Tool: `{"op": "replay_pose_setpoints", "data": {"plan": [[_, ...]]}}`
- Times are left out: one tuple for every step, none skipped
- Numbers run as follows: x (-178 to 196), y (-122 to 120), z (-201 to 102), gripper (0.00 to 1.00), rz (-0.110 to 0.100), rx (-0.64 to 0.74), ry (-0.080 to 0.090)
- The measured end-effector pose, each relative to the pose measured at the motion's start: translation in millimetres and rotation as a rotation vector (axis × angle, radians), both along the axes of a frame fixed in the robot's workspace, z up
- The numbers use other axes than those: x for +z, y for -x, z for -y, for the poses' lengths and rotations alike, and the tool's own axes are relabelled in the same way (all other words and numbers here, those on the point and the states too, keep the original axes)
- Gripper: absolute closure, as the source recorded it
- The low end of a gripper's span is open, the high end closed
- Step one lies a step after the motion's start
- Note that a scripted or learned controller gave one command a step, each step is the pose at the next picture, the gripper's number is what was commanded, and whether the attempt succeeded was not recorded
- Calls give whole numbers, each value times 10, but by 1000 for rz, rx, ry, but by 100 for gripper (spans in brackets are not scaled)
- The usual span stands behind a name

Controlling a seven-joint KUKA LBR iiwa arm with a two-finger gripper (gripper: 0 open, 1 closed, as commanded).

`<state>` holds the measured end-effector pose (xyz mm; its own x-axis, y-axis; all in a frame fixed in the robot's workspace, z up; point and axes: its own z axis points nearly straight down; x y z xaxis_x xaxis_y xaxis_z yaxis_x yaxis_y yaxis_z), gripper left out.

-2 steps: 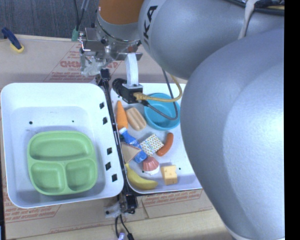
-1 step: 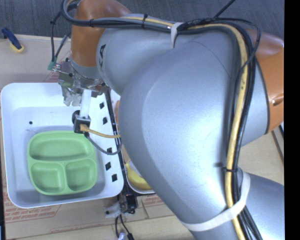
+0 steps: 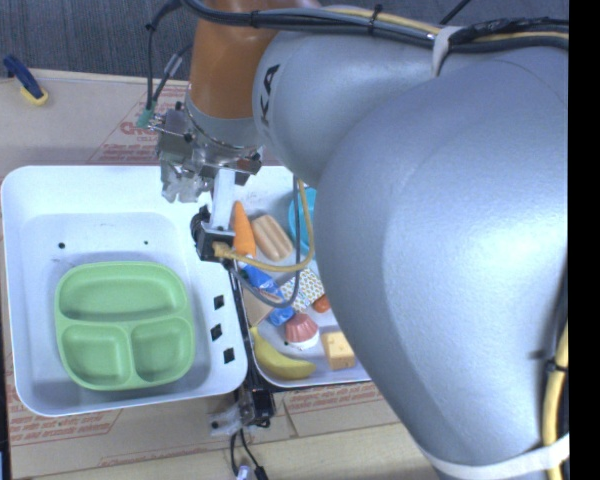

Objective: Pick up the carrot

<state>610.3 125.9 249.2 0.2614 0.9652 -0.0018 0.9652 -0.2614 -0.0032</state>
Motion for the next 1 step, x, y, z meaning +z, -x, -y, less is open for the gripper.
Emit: {"op": "replay_pose_setpoints", "data": {"plan": [[865, -295, 90, 100, -1, -247, 2]]}}
